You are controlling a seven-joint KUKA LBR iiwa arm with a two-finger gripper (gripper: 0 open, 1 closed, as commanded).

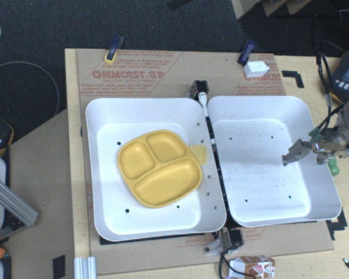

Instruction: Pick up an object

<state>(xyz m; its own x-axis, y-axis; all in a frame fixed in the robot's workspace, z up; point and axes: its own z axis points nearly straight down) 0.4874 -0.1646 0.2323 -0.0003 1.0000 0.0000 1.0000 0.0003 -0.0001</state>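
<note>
A yellow divided plate [159, 167] with three compartments lies flat in the left bin [104, 121]. A small pale yellow piece [199, 153] pokes out from under its right rim. My gripper [312, 160] hangs over the right side of the right bin [262, 112], far to the right of the plate. Its two fingers are spread apart and hold nothing; one grey finger [292, 154] points left over the bin floor, and the other has a green tip [333, 167] near the bin's right wall.
The two bins meet at a black hinge strip [212, 150] in the middle. A white block [256, 69] and blue clamps [113, 48] sit on the cardboard behind the bins. Cables and a small box [253, 267] lie at the front edge.
</note>
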